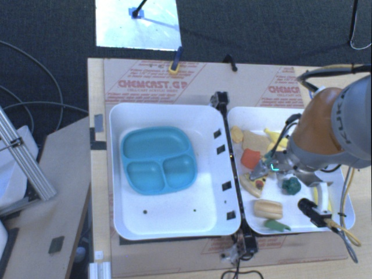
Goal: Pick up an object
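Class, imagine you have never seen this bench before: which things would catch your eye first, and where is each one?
The blue tray stands out, lying alone in the left bin. Next comes the arm, grey with an orange band, reaching in from the right over the right bin. Under it lies a jumble of toy food, among it a red piece and a tan roll.

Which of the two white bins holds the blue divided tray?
The left bin; the blue divided tray lies in it, while the right bin holds small toy foods.
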